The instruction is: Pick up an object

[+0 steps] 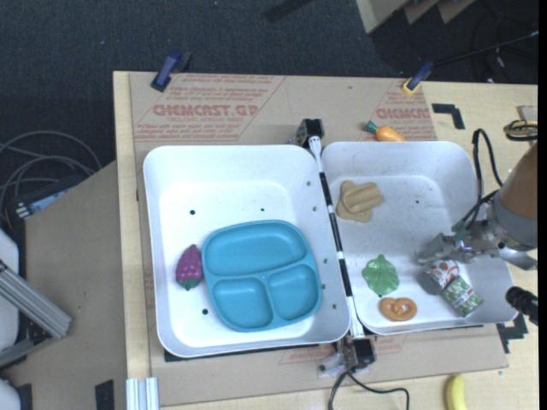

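Spreading across most of the view, a cardboard-covered bench (256,101) with red print is seen, and on it two shallow white bins are set side by side, touching along their inner edges. The left bin (171,178) is taken up largely by a blue tray (256,272) divided into three compartments, and a purple, grape-like toy (190,266) is found just beside the tray's left edge. The right bin (410,165) is reached into from the right by the grey arm (517,207), whose gripper (449,250) is lowered over the bin's right half. A printed can (453,286) with red, white and green on it is seen lying on its side directly below the gripper, touching or nearly touching it; whether the can is caught between the fingers cannot be told, nor can the width of their gap. A tan, bread-like piece (358,201) is placed near the bin's upper left. A green leaf-shaped toy (380,274) is laid to the left of the can, and a small brown pretzel (397,308) is set just below the leaf, near the bin's front wall. Outside the bins, a small orange carrot toy (386,131) is seen on the bench just beyond the right bin's far rim.
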